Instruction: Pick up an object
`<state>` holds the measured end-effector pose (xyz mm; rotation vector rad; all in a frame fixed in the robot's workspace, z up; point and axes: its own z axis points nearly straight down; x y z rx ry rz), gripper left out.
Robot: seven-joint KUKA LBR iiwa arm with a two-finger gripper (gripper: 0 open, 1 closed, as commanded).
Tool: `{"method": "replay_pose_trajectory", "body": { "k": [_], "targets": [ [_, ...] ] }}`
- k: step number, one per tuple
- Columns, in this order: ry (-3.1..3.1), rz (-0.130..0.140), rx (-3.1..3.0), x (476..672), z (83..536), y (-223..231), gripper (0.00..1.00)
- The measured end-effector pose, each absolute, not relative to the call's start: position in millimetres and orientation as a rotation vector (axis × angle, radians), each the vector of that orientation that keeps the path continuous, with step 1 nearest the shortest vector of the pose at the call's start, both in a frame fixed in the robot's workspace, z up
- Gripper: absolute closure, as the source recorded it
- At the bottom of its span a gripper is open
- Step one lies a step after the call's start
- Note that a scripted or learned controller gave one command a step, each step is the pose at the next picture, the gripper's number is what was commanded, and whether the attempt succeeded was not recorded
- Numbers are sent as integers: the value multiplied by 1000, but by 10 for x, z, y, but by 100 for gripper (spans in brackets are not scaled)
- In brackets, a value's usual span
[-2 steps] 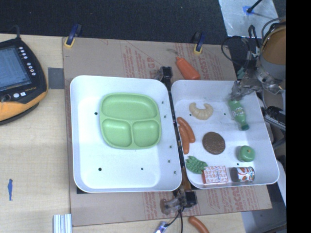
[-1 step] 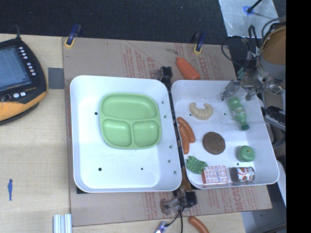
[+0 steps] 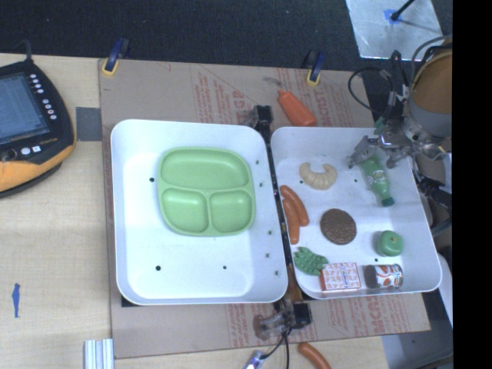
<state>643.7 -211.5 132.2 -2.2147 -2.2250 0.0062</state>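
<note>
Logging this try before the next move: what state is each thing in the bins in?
green bottle: lying tilted in the right bin, gripper at its upper end
green divided plate: flat in the left bin
croissant: lying free
sausages: by the right bin's left wall
brown cookie: flat
green apple: lying free
small can: on its side

Arm reaching from right; gripper lowered, apparently spread.

Plate in left bin
</note>
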Motion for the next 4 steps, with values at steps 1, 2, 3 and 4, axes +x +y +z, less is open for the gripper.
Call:
{"method": "replay_pose_trajectory", "body": {
  "k": [1, 2, 3, 4],
  "targets": [
    [-2226, 6, -2214, 6256, 915, -2114, 0],
    [-2229, 8, -2212, 6261, 1026, -2124, 100],
    [-2230, 4, -2213, 6231, 1688, -1414, 100],
    [-2229, 5, -2213, 6373, 1919, -725, 100]
  ]
}}
